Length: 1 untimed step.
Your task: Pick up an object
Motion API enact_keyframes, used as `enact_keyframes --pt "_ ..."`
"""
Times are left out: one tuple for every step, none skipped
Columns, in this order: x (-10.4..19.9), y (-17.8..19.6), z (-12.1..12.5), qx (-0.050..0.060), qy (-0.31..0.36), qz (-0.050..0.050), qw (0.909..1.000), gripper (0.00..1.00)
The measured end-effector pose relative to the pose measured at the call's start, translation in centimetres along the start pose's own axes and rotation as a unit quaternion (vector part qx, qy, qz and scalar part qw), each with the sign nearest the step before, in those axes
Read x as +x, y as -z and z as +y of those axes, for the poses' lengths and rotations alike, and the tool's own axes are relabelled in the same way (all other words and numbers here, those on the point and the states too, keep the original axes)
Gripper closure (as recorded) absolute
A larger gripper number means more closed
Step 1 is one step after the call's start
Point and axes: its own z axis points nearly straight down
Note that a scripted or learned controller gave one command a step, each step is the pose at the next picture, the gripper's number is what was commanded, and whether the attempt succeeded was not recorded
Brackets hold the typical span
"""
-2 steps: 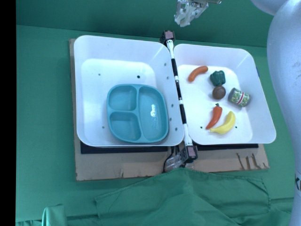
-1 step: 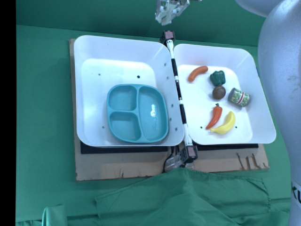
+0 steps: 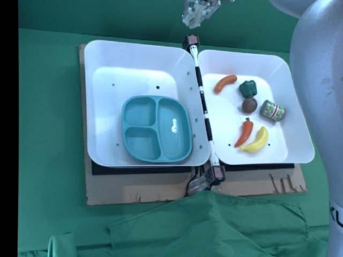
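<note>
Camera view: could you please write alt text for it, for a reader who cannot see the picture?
The gripper hangs above the far end of two white bins. The right bin holds a sausage, green pepper, kiwi, can, chili and banana. The left bin holds a teal divided plate.

Evenly and brightly lit from above, with a cool blue-green cast over everything. White bins [image 3: 142,55] close to overexposed, their floors nearly featureless, with pale grey shading along the inner walls. A small bright glare spot on the teal divided plate [image 3: 174,125], in its right-hand compartment. Soft, short shadows under the banana [image 3: 256,141] and the other toys near the right bin's middle; a darker shadow strip under the bins' near edges. Broad sheen along the grey arm [image 3: 319,79] at right, slightly soft in focus. Gripper [image 3: 195,16] at the top edge blurred, detail lost. Moderate sharpness elsewhere; slight graininess in the green cloth [image 3: 48,116].
</note>
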Motion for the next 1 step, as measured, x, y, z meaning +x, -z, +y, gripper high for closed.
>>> enact_keyframes --pt "2.15 -1.94 -0.05 0.002 0.001 0.0 1.0 1.0"
